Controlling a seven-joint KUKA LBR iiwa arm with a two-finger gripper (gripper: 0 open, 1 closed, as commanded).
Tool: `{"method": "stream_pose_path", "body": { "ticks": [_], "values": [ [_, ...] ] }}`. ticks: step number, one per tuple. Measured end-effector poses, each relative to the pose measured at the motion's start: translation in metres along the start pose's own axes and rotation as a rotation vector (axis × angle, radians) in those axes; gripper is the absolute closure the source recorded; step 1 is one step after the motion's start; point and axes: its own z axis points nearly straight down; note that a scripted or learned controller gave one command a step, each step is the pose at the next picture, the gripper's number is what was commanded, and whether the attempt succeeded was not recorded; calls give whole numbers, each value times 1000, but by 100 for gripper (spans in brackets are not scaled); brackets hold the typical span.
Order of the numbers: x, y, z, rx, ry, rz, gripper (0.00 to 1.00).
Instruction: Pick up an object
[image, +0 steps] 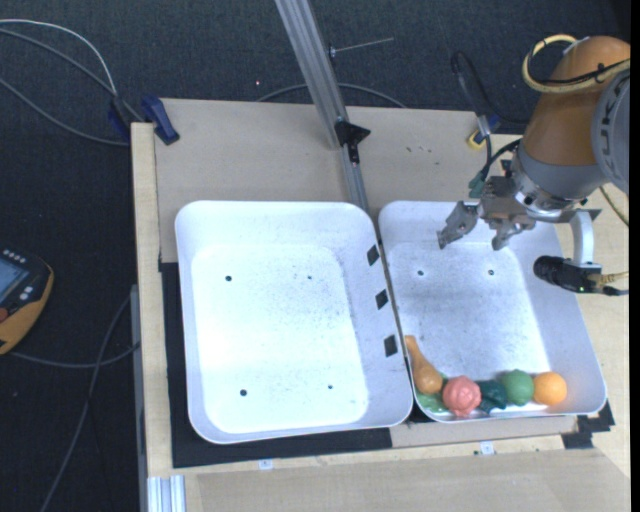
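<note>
Along the near edge of the right bin (560, 320) lie several small toys: an orange carrot-like piece (422, 368), a pink ball (461, 395), a green ball (516, 386) and an orange ball (550, 388). My gripper (476, 234) hangs over the far end of that bin, well away from the toys. Its two fingers are spread apart with nothing between them.
The left bin (200, 300) lies beside the right one, with black clips (381, 298) along the shared edge. A slanted metal pole (325, 75) rises from behind the bins. Cables and a handheld device (20, 290) lie off the bench to the left.
</note>
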Motion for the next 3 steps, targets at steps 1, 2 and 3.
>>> {"method": "stream_pose_path", "body": {
  "ticks": [1, 2, 3],
  "values": [
    [-59, 25, -67, -6, -3, 4, 0],
    [-100, -4, -138, -6, -3, 4, 0],
    [-98, -3, -145, -2, -1, 0, 100]
  ]
}}
